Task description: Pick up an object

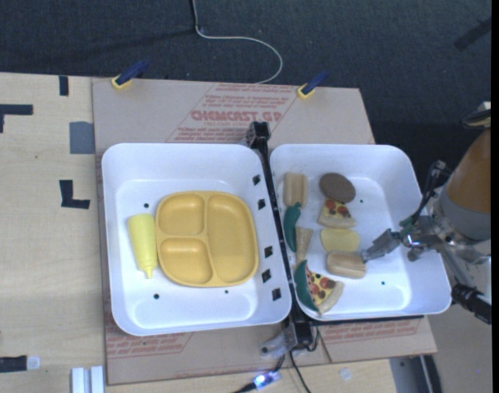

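The right bin (397,166) holds several toy foods. Among them are a brown round patty (338,187), a pizza slice (335,213), a yellow cheese square (339,240) and a tan bread piece (346,264). A tan stick (294,189) and a green piece (292,223) lie along the bin's left wall. A second pizza slice (319,290) rests at the front left corner. My gripper (375,249) is low inside the right bin, its tip just right of the bread piece and the cheese square. I cannot tell whether it touches either one.
The left bin (119,178) contains a yellow divided plate (207,237) and a yellow squeeze bottle (143,242) beside it. A black divider (270,211) runs between the bins. The arm's grey and orange body (470,195) hangs over the right bin's right rim.
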Action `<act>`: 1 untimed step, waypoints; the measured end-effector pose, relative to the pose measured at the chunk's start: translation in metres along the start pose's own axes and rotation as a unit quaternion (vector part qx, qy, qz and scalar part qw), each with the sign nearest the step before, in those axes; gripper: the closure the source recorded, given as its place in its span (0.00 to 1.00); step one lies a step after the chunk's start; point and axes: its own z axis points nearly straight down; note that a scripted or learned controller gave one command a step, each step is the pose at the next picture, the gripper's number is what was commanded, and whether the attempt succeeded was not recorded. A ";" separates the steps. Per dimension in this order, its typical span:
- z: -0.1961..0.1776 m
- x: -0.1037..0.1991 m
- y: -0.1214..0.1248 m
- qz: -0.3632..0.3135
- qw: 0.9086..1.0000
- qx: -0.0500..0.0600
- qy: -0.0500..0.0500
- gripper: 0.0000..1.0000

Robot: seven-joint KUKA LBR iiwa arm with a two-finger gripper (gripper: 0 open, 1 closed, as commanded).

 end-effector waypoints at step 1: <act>0.046 -0.004 0.004 0.000 1.000 0.000 0.000 0.00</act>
